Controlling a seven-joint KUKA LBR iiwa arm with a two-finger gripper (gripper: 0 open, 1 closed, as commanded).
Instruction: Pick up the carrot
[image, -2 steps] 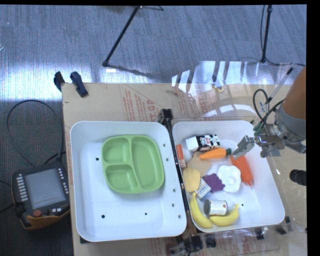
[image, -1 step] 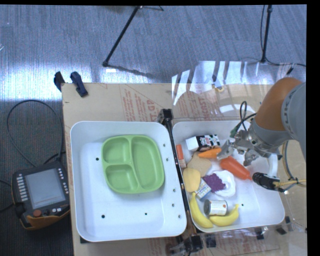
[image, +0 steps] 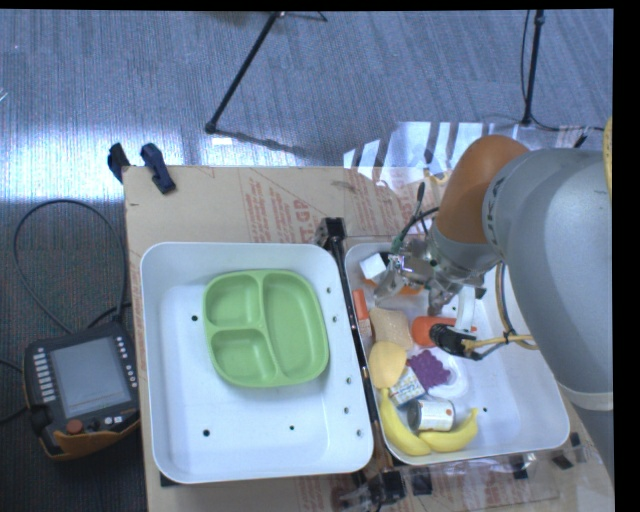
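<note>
Over the right bin (image: 540, 420), your gripper (image: 415, 272) hangs low among the clutter.
You're at the approach step: the carrot (image: 432, 329) lies just beside it, apart from the banana (image: 425, 435). I cannot tell the claw's opening or hold; next, centre it over the carrot.

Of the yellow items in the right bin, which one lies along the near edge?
The banana, curved along the bin's near edge under a small can; the lemon sits farther up, against the divider.

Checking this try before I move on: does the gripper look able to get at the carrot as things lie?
Probably yes. The gripper hangs just above the carrot in the right bin, with nothing on top of it, though purple grapes crowd its near side.
</note>
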